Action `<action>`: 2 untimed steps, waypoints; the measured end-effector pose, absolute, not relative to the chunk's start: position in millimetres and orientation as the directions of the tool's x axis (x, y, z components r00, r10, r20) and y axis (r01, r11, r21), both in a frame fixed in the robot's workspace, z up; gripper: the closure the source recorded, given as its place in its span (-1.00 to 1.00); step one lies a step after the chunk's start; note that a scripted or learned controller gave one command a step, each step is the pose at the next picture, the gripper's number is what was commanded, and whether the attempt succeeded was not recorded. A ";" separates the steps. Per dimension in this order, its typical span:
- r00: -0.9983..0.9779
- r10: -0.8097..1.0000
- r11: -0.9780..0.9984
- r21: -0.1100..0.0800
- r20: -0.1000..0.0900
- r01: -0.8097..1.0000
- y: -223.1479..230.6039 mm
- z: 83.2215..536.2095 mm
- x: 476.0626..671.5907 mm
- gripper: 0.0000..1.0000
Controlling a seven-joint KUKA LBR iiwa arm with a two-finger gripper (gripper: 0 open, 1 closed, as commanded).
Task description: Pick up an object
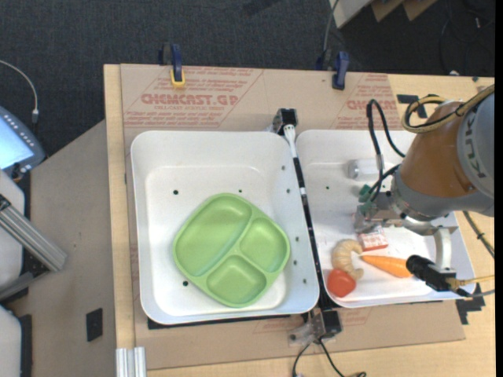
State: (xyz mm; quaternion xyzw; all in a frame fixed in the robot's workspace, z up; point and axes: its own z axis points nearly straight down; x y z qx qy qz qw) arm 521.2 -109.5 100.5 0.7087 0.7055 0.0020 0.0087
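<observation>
My pincer (372,225) hangs low in the right white bin (330,151); I cannot tell its state. Just beside it lie a long orange carrot (387,265), a beige knobbly lump (346,254) and a round red tomato (341,283).

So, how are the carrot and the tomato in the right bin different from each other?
The carrot is orange and long, tapering toward one end; the tomato is red and round. The carrot lies flat along the bin floor, pointing roughly left to right, while the tomato has no clear direction. The carrot sits closer to the gripper than the tomato, which is nearer the bin's front rim. Both rest in the right bin, beside a pale lumpy item.
</observation>
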 end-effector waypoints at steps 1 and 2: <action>0.001 1.000 -0.001 0.005 -0.002 1.000 -112.5 146.1 515.5 1.00; -0.001 1.000 0.001 0.007 -0.002 1.000 -118.2 204.8 524.4 1.00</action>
